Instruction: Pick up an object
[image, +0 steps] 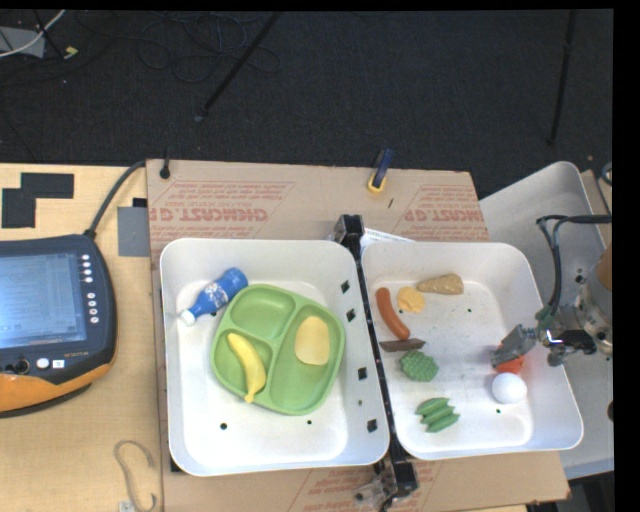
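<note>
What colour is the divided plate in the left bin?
Green: the divided plate, seen clearly in the camera view.

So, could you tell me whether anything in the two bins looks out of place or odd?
Mildly: a blue bottle lies on its side in the left bin, wedged against the green plate. Nothing looks spilled or damaged.

Gripper (520, 345): small grey metal fingers, dark at the joints, with a red-orange patch beside the tips.
Wrist unit (575, 335): compact block of grey and black parts, with pale metal faces and one small green spot on its left side.
Cable (553, 262): thin and black, forming a loop above the wrist unit and running down to it.
Arm casing (606, 270): a narrow strip at the frame's right edge, tan-orange in tone; finer detail is too blurred to read.
</note>
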